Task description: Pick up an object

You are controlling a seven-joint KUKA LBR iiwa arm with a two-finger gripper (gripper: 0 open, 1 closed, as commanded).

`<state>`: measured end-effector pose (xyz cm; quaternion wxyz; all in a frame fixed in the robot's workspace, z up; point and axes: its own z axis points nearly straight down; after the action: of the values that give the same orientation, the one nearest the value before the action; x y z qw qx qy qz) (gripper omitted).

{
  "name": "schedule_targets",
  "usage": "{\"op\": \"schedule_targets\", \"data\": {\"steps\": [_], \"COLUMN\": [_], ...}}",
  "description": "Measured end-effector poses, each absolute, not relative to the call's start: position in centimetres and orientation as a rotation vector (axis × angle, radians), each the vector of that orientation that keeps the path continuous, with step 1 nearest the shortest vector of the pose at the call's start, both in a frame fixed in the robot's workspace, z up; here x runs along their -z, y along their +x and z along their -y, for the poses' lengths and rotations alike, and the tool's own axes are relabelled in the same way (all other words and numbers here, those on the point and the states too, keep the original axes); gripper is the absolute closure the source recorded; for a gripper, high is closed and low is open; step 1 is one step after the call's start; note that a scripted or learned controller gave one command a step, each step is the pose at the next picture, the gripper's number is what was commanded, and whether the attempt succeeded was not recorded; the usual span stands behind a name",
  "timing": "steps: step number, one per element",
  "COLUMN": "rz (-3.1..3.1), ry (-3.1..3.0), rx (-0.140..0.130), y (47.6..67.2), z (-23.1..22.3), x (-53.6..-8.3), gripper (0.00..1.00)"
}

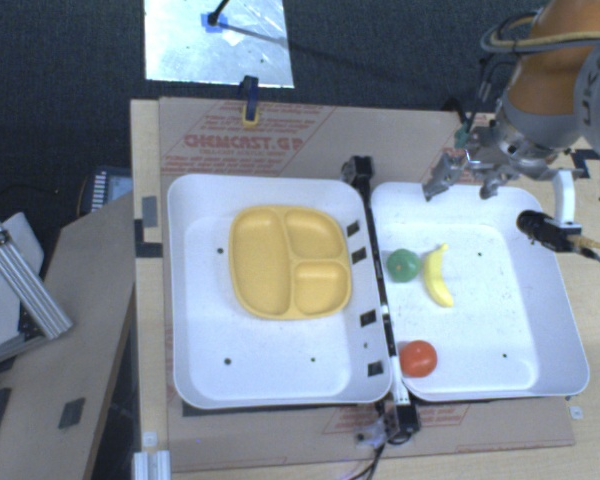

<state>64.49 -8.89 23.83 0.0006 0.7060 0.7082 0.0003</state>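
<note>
Orange ball (418, 358), the nearest candidate for pickup, lies at the near left corner of the right bin (540, 368), close against the divider between the bins. Farther in, a green ball (403, 265) and a toy banana (438, 276) lie just beside each other near that bin's left edge. The left bin (195, 368) carries a yellow divided plate (285, 262) at its centre. Risk: a descent on the green ball or banana may catch both or nudge one aside, given how close they sit; the round balls are likely to roll from a glancing finger, and the orange ball's corner position leaves little room beside the wall. The gripper (465, 181) hangs over the far edge of the right bin, well apart from all three objects, jaws apart and holding nothing, the wrist pitched down from the right.
</note>
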Motion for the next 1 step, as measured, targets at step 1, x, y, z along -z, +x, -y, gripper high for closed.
{"op": "schedule_targets", "data": {"steps": [1], "rz": [-2.225], "ry": [2.22], "rx": [0.002], "y": [64.36], "z": [8.63], "x": [-19.64], "gripper": [0.0]}}
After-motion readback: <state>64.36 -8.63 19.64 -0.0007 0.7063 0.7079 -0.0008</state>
